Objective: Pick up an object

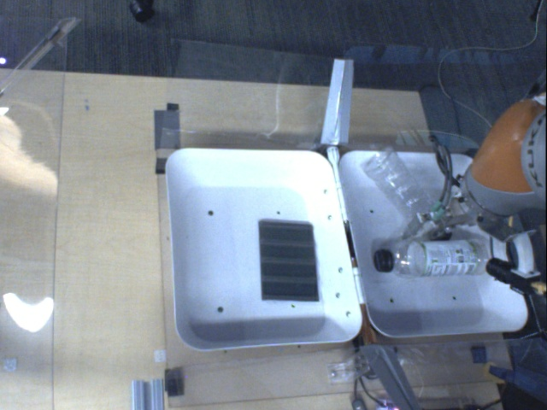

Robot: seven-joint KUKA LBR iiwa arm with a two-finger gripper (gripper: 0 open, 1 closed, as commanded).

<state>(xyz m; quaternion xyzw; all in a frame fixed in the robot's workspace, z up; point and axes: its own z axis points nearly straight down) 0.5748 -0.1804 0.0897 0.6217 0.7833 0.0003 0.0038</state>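
A grey arm with an orange band (504, 156) reaches in from the right over the right-hand bin (427, 319) of two shallow white bins set side by side on a pale wooden table (94, 254). Its tool (440, 214) hangs low above a clear plastic bottle (432, 259) with a dark cap, which lies on its side near the middle of that bin, cap pointing left toward the divider. A second clear item, seemingly a crumpled plastic cup (395, 176), rests toward the far side of the same bin, just left of the tool. How the tool is set cannot be told from this slant, since its tip is lost among cables and clear plastic, and nothing can be seen caught in it. The left-hand bin (197, 229) carries a flat dark ribbed rectangle (289, 260) near its middle, well apart from the arm. The work appears to be at the approach stage, with the bottle the likeliest target. The next move would call for centring the tool across the bottle's narrow width before descending, because a round, slick body lying flat could roll or slip away from a misplaced pinch.
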